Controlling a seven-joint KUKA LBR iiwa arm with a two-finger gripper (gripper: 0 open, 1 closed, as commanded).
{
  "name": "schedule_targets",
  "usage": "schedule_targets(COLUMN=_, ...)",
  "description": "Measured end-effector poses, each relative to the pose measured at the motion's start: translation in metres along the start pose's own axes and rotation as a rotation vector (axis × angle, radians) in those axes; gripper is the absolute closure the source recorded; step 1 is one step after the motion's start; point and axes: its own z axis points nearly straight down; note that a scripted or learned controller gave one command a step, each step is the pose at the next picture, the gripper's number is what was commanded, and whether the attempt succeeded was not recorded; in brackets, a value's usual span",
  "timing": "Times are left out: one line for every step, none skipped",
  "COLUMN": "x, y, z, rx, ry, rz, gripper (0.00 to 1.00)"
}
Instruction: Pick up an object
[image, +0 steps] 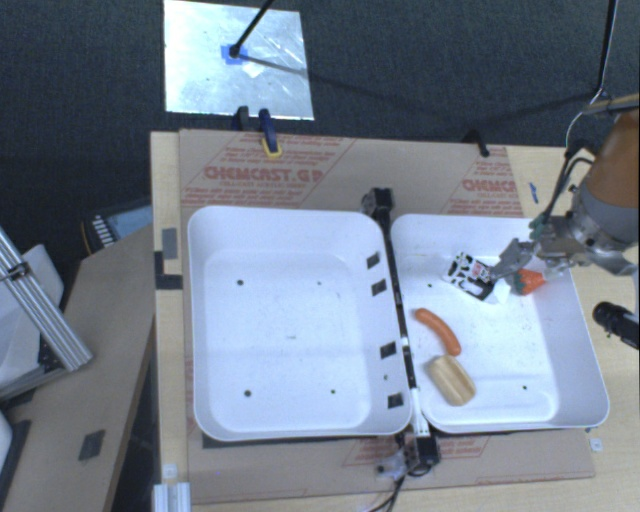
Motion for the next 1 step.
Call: schedule_targets(x=0.0653, y=-0.0399, z=0.0234, rx=0.005, ry=0.003, rz=-0.006, gripper=0.0)
